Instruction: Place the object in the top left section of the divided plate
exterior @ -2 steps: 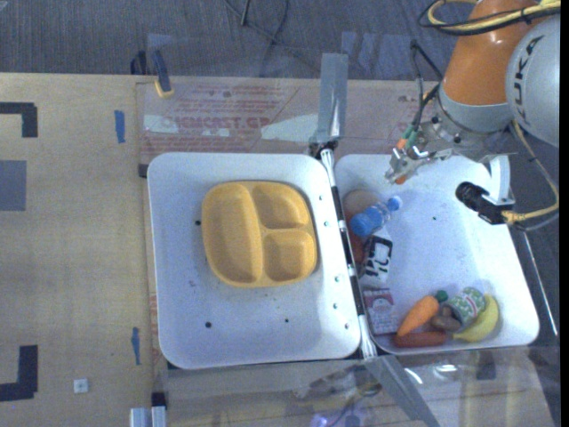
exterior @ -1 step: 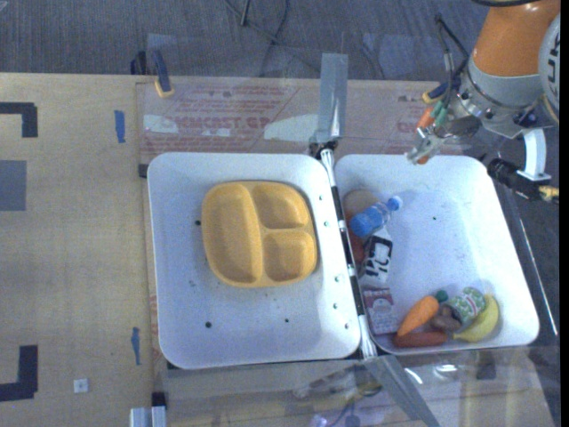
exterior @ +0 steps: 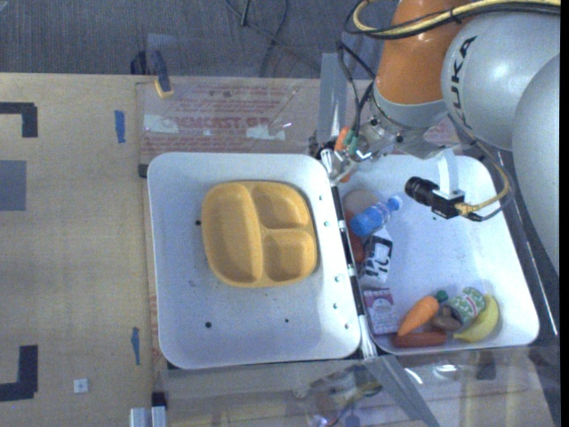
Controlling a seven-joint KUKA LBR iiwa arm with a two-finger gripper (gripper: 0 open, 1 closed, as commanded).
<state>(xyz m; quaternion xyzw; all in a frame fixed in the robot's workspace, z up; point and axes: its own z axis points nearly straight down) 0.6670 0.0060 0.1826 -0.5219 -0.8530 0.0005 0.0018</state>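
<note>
Divided plate [exterior: 260,233], yellow, sits in left bin [exterior: 178,327], its sections bare. Gripper [exterior: 342,160] hangs over the seam between the bins, near their far edge; fingers mostly hidden under the wrist, cannot tell if apart or together. Right bin [exterior: 462,256] holds bottle [exterior: 373,217], carrot [exterior: 418,313], banana [exterior: 483,323]; remaining items too jumbled to identify.

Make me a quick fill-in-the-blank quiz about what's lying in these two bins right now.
1. The divided plate is coloured ____.
2. The plate sits in the ____ bin of the camera view.
3. The carrot lies in the right bin beside a ____ at its near corner.
4. The small bottle has a ____ cap.

Missing words: yellow; left; banana; blue
</note>
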